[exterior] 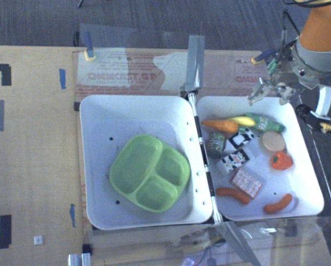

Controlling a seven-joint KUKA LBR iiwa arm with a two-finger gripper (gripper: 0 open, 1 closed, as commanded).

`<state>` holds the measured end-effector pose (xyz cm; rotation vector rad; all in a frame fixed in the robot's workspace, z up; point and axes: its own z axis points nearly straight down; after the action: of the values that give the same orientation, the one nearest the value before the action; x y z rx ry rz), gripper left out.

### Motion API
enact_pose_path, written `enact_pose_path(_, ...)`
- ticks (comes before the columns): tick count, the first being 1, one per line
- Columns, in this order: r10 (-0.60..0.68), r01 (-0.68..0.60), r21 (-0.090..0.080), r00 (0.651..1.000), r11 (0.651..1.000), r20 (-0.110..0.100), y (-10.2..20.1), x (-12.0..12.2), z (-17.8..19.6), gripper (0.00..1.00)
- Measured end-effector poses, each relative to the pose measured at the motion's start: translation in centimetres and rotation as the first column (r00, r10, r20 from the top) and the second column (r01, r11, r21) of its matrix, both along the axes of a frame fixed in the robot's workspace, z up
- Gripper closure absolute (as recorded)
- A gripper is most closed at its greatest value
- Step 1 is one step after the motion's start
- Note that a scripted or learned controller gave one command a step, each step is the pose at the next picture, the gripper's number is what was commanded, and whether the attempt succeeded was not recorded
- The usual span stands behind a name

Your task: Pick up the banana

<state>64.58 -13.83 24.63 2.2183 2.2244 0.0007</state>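
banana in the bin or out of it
In. The banana lies flat inside the right bin near its far edge, beside the carrot; the hand is apart from it.

Light wooden bench, two white bins side by side, left bin, right bin

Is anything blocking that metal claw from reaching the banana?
Nothing visible stands between them. The tool hovers over the right bin's far edge, and the banana lies open from above. It is crowded, though: a carrot presses against its near side and a green bottle lies at its right end.
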Motion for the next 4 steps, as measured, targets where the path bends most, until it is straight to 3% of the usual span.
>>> enact_pose_path(1,-0.063,0.063,-0.002,0.998,0.998,0.005,-3.1,2.2,-15.9,0.0)
enact_pose_path(2,-0.06,0.06,-0.004,0.998,0.998,0.007,-3.0,2.4,-14.8,1.0)
enact_pose_path(3,0.013,-0.013,-0.001,1.0,1.0,0.002,-1.1,2.2,-15.8,1.0)
enact_pose_path(4,-0.163,0.163,-0.001,0.987,0.987,0.002,1.1,-0.6,-4.6,1.0)
